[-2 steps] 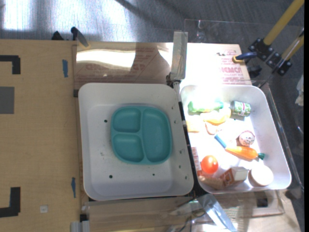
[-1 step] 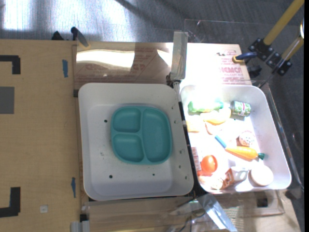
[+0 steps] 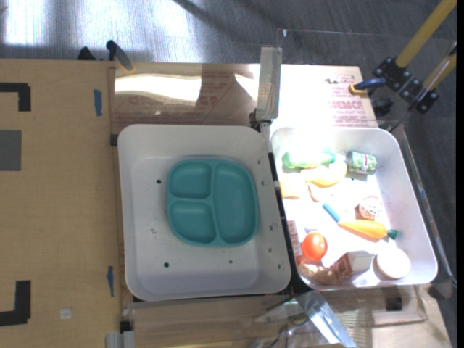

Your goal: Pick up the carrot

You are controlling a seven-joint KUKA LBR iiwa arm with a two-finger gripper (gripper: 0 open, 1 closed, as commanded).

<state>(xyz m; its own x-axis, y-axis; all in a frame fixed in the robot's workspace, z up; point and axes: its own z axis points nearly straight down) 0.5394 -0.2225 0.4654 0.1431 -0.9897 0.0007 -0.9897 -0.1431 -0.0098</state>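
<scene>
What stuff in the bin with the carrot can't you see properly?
- Glare washes out the far end of the right bin, blurring the green item and yellow pieces.
- The can label is too small to read.
- The brown item is partly hidden behind the tomato.
- The carrot shows clearly.

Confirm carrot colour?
Orange, with a green tip, carrot in the right bin; camera view.

Orange carrot (image 3: 362, 229), teal plate (image 3: 212, 201), white bins (image 3: 138, 194).
</scene>
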